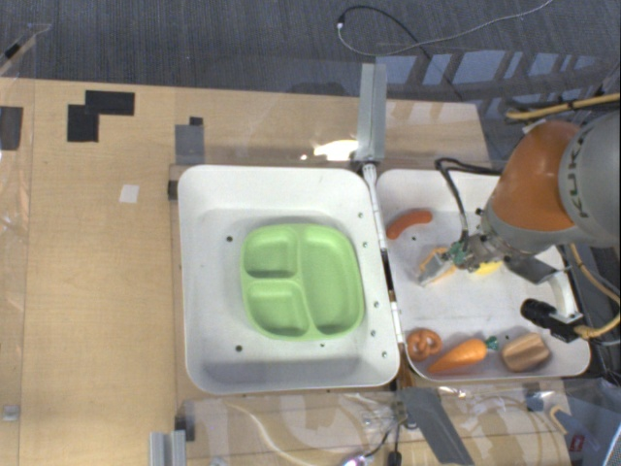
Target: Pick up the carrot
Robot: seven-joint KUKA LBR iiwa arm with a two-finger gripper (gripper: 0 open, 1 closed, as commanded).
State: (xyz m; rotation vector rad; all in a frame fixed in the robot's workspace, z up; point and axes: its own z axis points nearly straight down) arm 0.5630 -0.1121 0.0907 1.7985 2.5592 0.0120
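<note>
Carrot not yet grasped.
End effector (439, 266) state cannot be told; carrot (459, 355) is seen below it, long axis roughly left-right.

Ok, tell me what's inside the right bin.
The right bin holds a carrot at its near edge, between a round reddish item and a brown block, a sausage near the far side, and the gripper mid-bin. The arm covers the bin's right part.
</note>
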